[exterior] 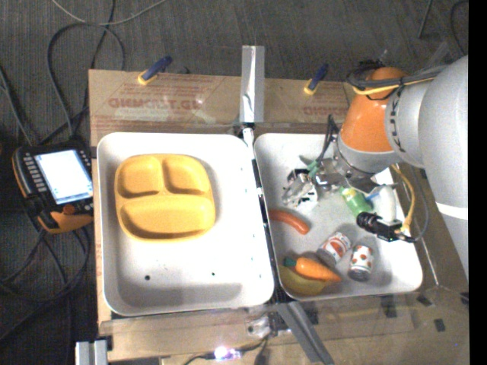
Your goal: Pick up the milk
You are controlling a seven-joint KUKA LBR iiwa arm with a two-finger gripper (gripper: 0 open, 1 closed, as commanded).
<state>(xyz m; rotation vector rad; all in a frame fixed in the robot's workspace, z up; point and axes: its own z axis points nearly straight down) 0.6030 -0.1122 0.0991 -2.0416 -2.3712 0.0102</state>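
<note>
Overhead, the gripper (303, 182) is seen low in the right bin (415, 284), near its back-left corner; whether it is spread cannot be told. No carton can be picked out as the milk.

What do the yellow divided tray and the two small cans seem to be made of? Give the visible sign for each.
Yellow divided tray: probably moulded plastic, matte, with rounded compartment ridges. Two small cans: look like metal or toy plastic; printed red-and-white labels, pale ends. Too small to tell which.
</note>
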